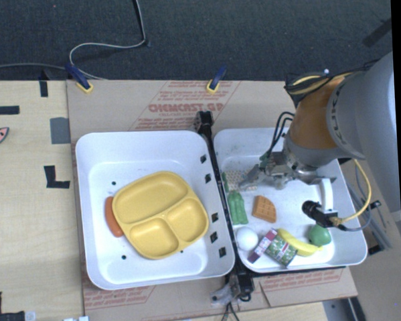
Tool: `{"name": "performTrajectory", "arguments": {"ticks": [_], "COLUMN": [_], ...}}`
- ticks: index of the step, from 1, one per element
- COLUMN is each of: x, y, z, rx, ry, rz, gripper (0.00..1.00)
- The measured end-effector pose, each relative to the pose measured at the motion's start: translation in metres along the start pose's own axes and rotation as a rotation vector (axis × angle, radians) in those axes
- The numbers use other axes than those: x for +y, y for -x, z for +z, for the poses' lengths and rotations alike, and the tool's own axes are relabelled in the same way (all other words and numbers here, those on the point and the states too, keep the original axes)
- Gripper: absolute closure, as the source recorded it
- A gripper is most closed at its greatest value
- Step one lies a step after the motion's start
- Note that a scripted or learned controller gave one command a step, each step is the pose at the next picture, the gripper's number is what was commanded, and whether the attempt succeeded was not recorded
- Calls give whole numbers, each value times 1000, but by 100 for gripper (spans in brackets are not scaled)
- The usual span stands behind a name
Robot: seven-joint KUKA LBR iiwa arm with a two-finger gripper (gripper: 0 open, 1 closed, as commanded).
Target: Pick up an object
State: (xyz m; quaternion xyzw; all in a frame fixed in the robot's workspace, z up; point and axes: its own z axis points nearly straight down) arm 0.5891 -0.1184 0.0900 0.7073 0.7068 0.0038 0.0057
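Nothing's getting picked up yet as far as I can tell, so the whole grab is looking like it's still to do. The arm point(332, 119) is reaching in from the right of the frame over the right bin point(346, 253), and the gripper point(250, 179) is hanging low near that bin's upper left corner. Can't tell how its jaws are standing (too blurry at that end), and nothing is showing between them. The left bin point(95, 195) is holding a yellow divided tray point(159, 212). The graspable stuff is lying lower in the right bin: the green packet point(237, 207) is sitting just below the gripper, the orange cracker point(263, 208) is sitting down and to its right, with the banana point(300, 243) and white egg point(247, 239) well apart near the bottom edge.
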Motion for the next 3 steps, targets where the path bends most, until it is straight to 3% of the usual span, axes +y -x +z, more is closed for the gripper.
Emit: {"name": "performTrajectory", "arguments": {"ticks": [1,2,3], "x": [-38,-37,-66], "y": [-12,-11,-41], "z": [3,-7,-117], "rx": [0,-1,3], "ry": [-8,-7,-13], "rz": [0,0,-2], "gripper": [0,100,100]}}
